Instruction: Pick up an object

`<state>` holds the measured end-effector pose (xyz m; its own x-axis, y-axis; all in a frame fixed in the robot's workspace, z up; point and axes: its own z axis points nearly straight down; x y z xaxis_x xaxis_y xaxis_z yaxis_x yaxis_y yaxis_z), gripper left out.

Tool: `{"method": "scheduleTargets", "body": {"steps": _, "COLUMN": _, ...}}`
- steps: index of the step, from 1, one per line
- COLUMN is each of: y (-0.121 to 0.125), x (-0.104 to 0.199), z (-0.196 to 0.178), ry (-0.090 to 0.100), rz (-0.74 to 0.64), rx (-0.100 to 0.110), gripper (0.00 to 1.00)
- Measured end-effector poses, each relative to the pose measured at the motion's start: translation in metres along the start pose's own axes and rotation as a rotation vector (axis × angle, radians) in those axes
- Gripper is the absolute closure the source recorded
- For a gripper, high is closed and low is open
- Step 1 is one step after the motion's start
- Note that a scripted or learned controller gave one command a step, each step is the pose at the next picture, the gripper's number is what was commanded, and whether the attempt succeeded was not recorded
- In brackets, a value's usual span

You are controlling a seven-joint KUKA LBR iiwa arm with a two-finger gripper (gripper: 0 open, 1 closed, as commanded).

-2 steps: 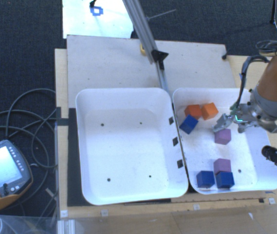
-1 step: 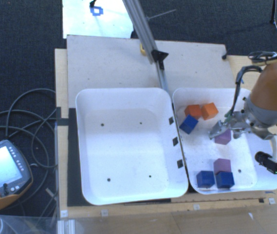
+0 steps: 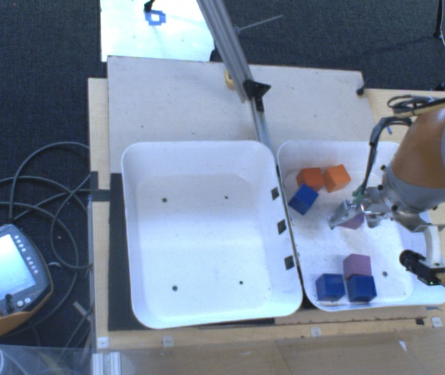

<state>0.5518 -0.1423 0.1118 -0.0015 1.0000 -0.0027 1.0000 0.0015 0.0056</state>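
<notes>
My gripper (image 3: 350,212) is low in the right bin (image 3: 300,156), near its middle, reaching in from the right. A small purple block (image 3: 353,222) peeks out right under its tip, mostly hidden by it. Two orange blocks (image 3: 310,178) (image 3: 336,177) lie side by side in the bin's far left part, with a blue block (image 3: 303,199) just in front of them. Near the front wall sit another purple block (image 3: 357,265) and two blue blocks (image 3: 330,286) (image 3: 361,288), close together.
The left bin (image 3: 128,170) stands beside the right one, sharing a divider with black clips (image 3: 281,226). A slanted metal pole (image 3: 230,45) crosses the back of the bench. A teach pendant (image 3: 3,276) and cables lie on the floor at left.
</notes>
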Motion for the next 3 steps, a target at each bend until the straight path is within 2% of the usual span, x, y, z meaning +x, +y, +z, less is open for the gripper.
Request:
{"method": "scheduleTargets", "body": {"steps": 1, "y": 0.0, "x": 0.001, "z": -0.009, "ry": 0.002, "rz": -0.002, "rx": 0.001, "gripper": 1.0}}
{"method": "scheduleTargets", "body": {"steps": 3, "y": 0.001, "x": -0.01, "z": -0.118, "ry": 0.001, "rz": -0.003, "rx": -0.002, "gripper": 1.0}}
